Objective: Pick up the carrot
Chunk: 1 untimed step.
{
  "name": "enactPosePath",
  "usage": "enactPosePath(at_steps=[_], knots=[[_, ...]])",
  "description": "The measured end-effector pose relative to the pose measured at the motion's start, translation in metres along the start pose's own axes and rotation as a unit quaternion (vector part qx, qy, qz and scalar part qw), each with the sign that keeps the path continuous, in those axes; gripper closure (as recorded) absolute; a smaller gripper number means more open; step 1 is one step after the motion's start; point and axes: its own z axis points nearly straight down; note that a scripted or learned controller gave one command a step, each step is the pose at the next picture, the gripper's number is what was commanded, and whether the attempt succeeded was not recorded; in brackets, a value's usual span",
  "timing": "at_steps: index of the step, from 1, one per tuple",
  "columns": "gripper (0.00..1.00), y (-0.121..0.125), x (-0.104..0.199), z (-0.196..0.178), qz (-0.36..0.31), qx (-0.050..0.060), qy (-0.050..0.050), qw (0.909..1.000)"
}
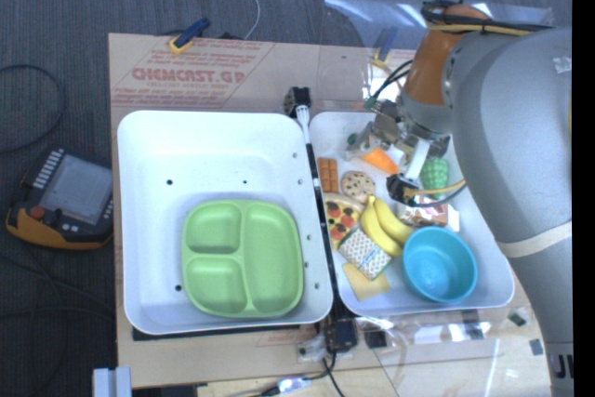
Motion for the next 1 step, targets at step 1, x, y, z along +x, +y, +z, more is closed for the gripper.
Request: enactPosePath(at_steps=[1], knots=[[1.0,0.003,0.0012,-0.0117,0.001,-0.009,0.001,1.0]])
